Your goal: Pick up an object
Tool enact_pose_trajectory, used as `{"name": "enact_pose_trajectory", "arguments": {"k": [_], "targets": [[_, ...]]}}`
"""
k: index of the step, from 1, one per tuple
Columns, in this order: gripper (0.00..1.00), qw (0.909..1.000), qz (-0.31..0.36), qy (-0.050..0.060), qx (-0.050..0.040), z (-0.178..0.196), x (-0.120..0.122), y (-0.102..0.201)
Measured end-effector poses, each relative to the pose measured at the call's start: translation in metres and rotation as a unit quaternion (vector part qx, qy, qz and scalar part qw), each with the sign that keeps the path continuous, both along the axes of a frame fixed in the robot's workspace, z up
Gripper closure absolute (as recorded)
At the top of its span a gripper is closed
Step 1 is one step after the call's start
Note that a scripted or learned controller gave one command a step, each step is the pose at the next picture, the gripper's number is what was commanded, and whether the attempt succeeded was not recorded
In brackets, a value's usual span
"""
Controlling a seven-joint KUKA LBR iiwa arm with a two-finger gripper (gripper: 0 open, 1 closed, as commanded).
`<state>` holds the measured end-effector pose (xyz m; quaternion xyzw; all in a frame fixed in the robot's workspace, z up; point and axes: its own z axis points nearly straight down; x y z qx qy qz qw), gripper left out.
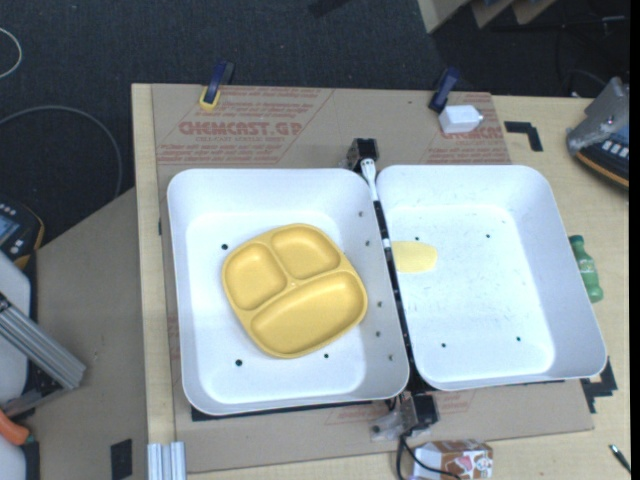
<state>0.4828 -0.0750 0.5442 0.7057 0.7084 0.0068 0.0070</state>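
A yellow plate (292,290) with three compartments lies flat in the middle of the left bin (200,208). A small pale yellow flat piece (414,257) rests on the floor of the right bin (520,208), close to its left wall.
The two white bins sit side by side on a cardboard-covered bench (300,118). Clamps (214,84) (445,90) hold the board at the back edge. A green object (586,266) lies just outside the right bin's right rim. Cables and small parts (440,456) sit at the front.
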Motion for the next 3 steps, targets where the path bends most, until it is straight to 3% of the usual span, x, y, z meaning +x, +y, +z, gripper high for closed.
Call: {"name": "enact_pose_trajectory", "arguments": {"k": [1, 2, 3], "targets": [[1.00, 1.0000, -0.001, 0.006, -0.0011, 0.003, 0.002, -0.001], [1.00, 0.9999, 0.003, 0.015, 0.0010, -0.097, -0.004, 0.106], [1.00, 0.9999, 0.000, 0.013, 0.0001, -0.144, -0.004, 0.139]]}}
